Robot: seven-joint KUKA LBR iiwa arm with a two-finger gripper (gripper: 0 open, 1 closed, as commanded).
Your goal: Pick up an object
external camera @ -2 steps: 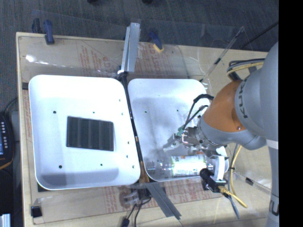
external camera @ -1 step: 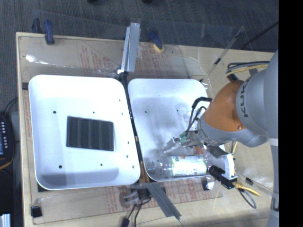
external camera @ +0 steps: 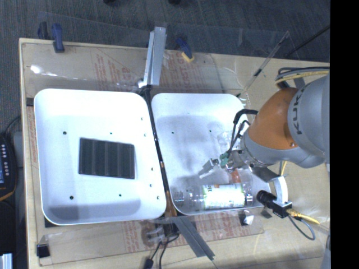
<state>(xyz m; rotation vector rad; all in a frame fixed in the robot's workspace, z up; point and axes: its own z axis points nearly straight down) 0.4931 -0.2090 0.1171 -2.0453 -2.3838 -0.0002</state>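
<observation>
A clear plastic bottle (external camera: 216, 196) with a white and green label lies on its side along the front wall of the right bin (external camera: 185, 122). My gripper (external camera: 227, 162) is down in that bin, just behind the bottle's right half, under the orange wrist band. A small orange-red bit (external camera: 235, 176) shows between the gripper and the bottle; I cannot tell what it belongs to. A dark ribbed rectangular slab (external camera: 106, 157) lies flat in the middle of the left bin (external camera: 56, 111).
The arm (external camera: 291, 128) covers the right edge of the right bin. A metal bar (external camera: 154, 55) stands at the back where the bins meet. Blue clamps (external camera: 56, 36) sit on the bench's back edge.
</observation>
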